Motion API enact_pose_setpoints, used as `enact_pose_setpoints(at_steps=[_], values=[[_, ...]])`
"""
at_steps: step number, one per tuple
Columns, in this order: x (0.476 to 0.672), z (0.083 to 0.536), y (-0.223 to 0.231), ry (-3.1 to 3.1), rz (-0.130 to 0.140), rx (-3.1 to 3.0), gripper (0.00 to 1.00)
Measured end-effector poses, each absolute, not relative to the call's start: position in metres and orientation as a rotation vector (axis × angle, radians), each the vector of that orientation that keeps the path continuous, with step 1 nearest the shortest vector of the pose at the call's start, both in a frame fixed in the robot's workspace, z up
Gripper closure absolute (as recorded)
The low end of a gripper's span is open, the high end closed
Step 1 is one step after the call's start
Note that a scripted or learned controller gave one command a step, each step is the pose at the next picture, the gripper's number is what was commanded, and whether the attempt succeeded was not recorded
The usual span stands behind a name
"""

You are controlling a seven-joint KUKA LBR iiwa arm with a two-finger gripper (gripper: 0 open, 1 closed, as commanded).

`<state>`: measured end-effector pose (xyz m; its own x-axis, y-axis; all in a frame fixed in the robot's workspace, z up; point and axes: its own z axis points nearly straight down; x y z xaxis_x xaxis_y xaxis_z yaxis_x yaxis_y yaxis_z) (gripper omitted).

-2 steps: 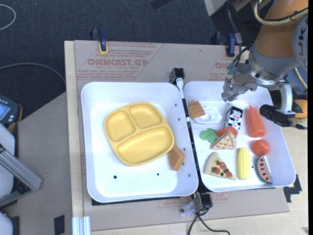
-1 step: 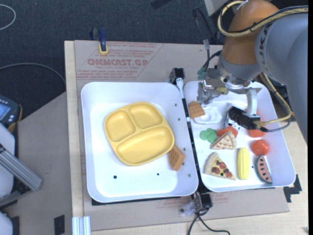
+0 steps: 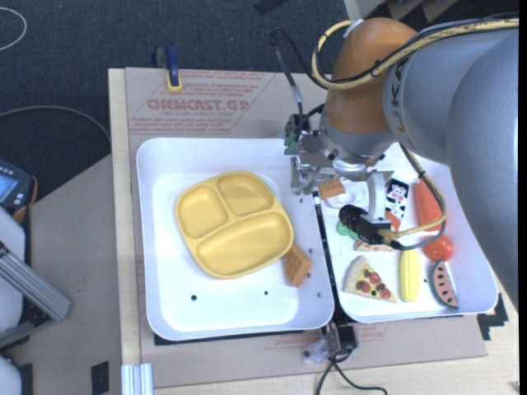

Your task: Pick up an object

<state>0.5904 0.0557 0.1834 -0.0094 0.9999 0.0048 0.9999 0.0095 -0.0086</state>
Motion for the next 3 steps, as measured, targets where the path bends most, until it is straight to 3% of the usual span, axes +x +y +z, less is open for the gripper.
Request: enact_pose_setpoints(at_steps=[1,2,3], values=[[0.583,0.344,0.078,-2.235,-0.022,-2.222,1.0],[0.522,0.31,0.159,-2.227,0.01,-2.204,1.0],[0.532,0.402,0.23,-2.234,-0.016,-2.213,1.0]])
